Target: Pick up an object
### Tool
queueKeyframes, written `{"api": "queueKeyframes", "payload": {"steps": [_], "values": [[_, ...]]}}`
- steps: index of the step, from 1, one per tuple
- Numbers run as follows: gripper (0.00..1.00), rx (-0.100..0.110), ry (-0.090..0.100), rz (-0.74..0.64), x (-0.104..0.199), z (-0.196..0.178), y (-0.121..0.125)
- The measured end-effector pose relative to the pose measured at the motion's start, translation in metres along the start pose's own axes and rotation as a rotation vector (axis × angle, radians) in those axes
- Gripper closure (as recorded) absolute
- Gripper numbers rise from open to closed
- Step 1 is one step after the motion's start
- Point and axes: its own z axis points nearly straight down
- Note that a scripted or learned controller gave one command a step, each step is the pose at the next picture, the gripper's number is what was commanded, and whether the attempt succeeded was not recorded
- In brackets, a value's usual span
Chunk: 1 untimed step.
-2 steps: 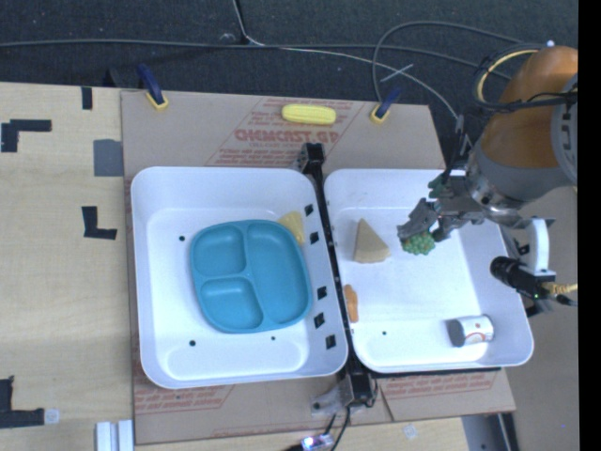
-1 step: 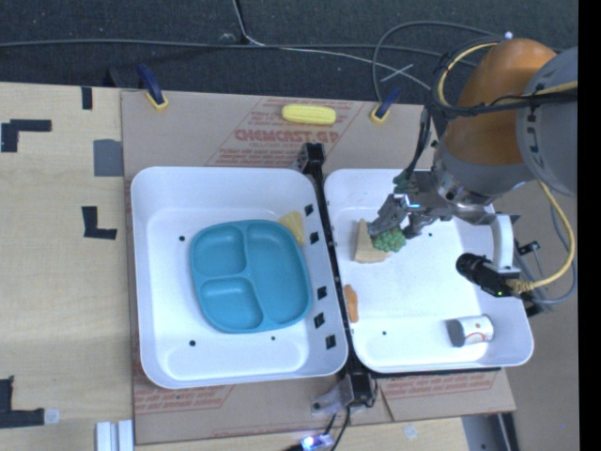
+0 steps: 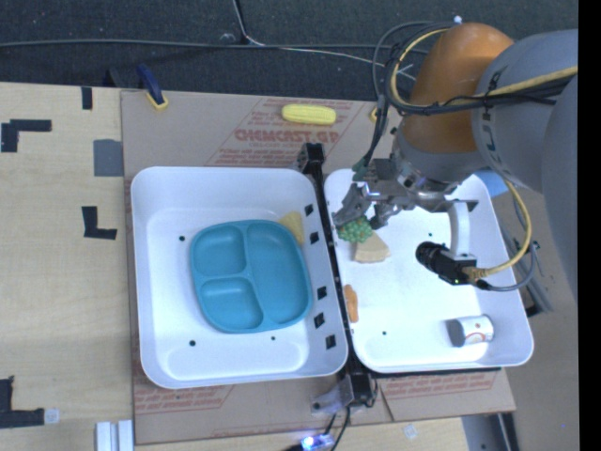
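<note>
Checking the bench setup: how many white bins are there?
2, side by side. The left bin holds a blue divided plate. The right bin lies under the arm; part of it is hidden.

arm cut off at right edge

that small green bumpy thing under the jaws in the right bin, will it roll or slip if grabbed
The green piece looks rounded and knobbly, so it may roll or squirt sideways when pinched. It seems small, probably light. It rests against a tan piece, which may shift with it.
</note>
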Motion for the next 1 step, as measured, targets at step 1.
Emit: {"api": "queueKeyframes", "payload": {"steps": [1], "values": [[1.00, 0.001, 0.000, 0.001, 0.0504, -0.0030, 0.0043]]}}
